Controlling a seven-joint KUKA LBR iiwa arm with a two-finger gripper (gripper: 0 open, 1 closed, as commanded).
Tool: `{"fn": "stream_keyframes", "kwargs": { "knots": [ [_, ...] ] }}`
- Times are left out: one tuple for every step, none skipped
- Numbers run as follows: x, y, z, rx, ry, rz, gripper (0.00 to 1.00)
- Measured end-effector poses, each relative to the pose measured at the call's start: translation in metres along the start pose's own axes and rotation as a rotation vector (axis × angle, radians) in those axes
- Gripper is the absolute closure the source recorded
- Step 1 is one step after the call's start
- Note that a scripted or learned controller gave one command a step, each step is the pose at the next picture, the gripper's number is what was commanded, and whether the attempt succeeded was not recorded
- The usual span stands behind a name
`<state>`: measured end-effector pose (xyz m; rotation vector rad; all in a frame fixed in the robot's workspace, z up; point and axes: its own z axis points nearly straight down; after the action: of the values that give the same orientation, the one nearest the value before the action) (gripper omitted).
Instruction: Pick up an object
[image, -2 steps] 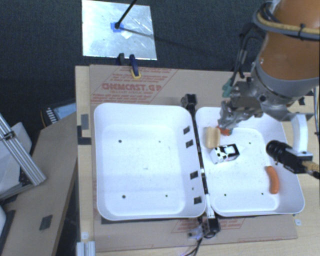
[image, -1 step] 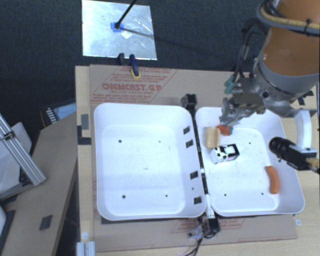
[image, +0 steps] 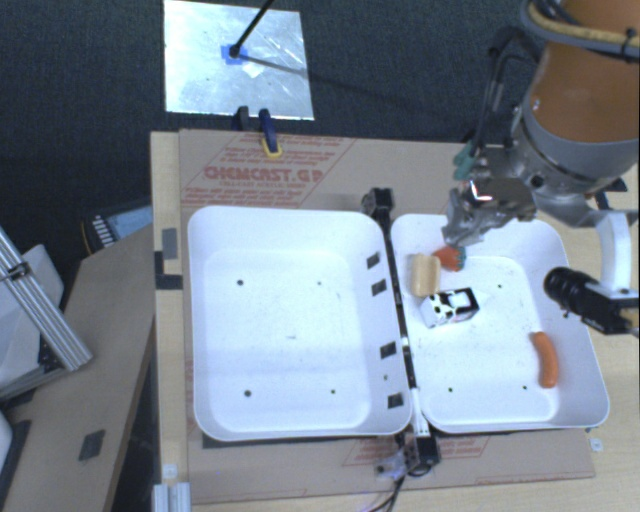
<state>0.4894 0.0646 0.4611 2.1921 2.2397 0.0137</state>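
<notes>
Where the right bin (image: 575, 400) holds a bread roll (image: 426, 274), toy cow (image: 451, 307) and sausage (image: 546, 359): gripper (image: 462, 240) over a red ball (image: 450, 259); state of fingers impossible to tell.

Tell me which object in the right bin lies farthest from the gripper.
The orange sausage-shaped piece near the right bin's right side; the tan block, small orange-red piece and black-and-white toy cluster near the gripper.

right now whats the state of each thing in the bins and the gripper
gripper: low over the right bin's back, at the small orange-red piece
small orange-red piece: under the gripper tip, grasp unclear
tan block: lying loose
black-and-white toy: lying loose
orange sausage: lying loose
right bin: holds all four
</notes>
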Motion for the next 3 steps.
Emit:
{"fn": "stream_keyframes", "kwargs": {
  "knots": [
    [0.059,0.033,-0.007,0.008,0.001,0.013,1.00],
    [0.073,0.102,0.026,0.011,-0.001,0.018,1.00],
    [0.135,0.103,-0.058,0.002,0.003,0.013,1.00]
  ]
}}
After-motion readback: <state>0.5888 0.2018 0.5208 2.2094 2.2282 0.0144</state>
